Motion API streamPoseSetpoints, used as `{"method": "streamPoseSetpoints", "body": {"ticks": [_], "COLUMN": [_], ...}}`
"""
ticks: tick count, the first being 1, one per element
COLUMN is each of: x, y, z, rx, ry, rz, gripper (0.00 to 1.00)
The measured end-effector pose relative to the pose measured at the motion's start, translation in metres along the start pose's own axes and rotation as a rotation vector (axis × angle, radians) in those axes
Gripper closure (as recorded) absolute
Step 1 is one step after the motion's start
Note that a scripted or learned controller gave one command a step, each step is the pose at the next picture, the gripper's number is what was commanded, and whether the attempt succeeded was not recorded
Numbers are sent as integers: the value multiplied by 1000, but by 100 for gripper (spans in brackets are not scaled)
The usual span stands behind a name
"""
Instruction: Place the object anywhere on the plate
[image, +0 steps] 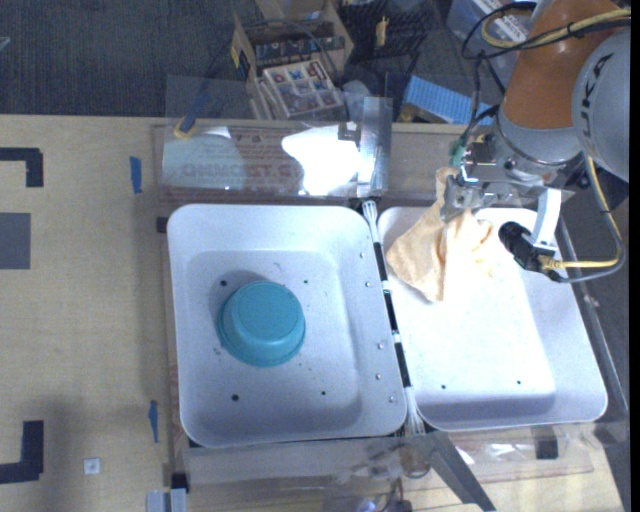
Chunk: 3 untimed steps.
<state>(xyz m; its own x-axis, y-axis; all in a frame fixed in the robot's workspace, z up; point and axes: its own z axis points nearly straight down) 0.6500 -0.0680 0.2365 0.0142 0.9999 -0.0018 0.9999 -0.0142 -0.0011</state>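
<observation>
A pale yellow cloth (440, 255) lies in the far left part of the right bin (500, 360). Its upper corner is drawn up into a peak. My gripper (458, 198) sits at that peak, shut on the cloth's corner, while the rest of the cloth drapes down onto the bin floor. The plate (262, 322) is round and teal and rests in the middle of the left bin (200, 240), well to the left of the gripper and across the divider between the bins.
A clear plastic panel (270, 160) stands behind the left bin. A black cable connector with a yellow lead (530, 250) hangs off the wrist over the right bin. Boxes and clutter (300, 70) lie beyond the bench.
</observation>
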Motion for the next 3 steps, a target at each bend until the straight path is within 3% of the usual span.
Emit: {"method": "streamPoseSetpoints", "body": {"ticks": [1,2,3], "x": [3,54,93], "y": [1,-17,-52], "z": [12,8,9], "rx": [1,0,-2], "ry": [1,2,2], "rz": [-6,-406,-805], "gripper": [100,100,100]}}
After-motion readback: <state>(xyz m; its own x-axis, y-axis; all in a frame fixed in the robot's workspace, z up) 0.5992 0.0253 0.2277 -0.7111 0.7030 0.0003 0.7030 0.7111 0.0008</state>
